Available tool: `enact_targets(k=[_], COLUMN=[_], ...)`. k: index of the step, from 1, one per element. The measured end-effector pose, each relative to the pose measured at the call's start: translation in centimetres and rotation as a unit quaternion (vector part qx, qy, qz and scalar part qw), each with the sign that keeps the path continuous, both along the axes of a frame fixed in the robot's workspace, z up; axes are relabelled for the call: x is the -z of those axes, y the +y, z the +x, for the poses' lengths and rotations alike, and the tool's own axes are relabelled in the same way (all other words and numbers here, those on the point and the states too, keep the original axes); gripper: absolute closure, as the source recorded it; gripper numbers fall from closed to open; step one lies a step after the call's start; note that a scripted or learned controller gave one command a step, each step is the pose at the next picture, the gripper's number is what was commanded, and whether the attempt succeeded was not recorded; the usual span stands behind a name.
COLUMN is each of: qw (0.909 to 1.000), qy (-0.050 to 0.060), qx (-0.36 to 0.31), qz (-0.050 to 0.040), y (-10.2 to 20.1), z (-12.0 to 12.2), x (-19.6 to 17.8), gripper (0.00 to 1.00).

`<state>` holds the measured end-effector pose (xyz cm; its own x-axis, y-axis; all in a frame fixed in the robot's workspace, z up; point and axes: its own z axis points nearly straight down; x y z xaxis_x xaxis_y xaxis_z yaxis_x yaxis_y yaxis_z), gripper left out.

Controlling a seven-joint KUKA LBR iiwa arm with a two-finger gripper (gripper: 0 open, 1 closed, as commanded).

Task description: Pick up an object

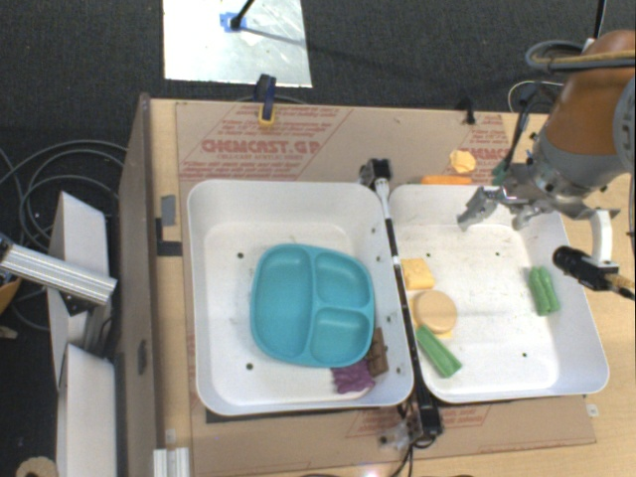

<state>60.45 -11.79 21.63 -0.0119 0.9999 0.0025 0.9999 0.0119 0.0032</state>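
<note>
Grey gripper (494, 205), hanging spread and empty over the right bin (586, 366) at upper right, is risking closing on bare floor, its objects lying lower.

My arm (588, 107) shows orange and grey over white bins (298, 202) holding a teal plate (310, 304), green sticks (543, 291), a tan disc (435, 312) and purple scrap (350, 378)

I can read red letters that look like "CHEMCAST GP" on the brown board (260, 137) behind the bins; the smaller print is too blurry.
</note>
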Motion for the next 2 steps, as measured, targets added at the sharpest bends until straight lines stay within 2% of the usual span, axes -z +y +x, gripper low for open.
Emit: enact_targets(k=[1,2], qw=[1.0,1.0], qy=[0.004,-0.004], qx=[0.009,0.001], qz=[-0.0016,-0.0018], y=[-7.9,-2.9], z=[-2.8,2.4], x=[11.3,3.7], gripper=[0.0,0.0])
